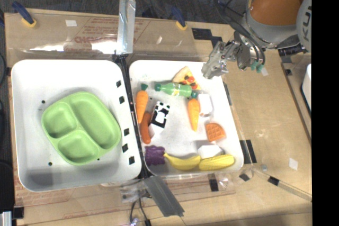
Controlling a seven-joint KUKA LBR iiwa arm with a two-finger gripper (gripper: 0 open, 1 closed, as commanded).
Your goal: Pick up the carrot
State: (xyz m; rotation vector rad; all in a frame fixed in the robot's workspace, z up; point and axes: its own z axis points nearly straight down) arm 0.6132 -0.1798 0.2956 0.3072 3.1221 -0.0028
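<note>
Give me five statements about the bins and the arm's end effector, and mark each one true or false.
1. The green divided plate lies in the left bin. True.
2. The end effector hovers over the left bin. False: it is at the upper right corner of the right bin.
3. A carrot lies below the green bottle. True.
4. The banana sits on the green divided plate. False: it lies in the right bin, beside the corn cob.
5. The end effector holds a carrot. False: nothing shows between its fingers.

Tan worktop bearing two shallow white bins side by side, left bin and right bin, apparently over clear plastic sheeting
</note>
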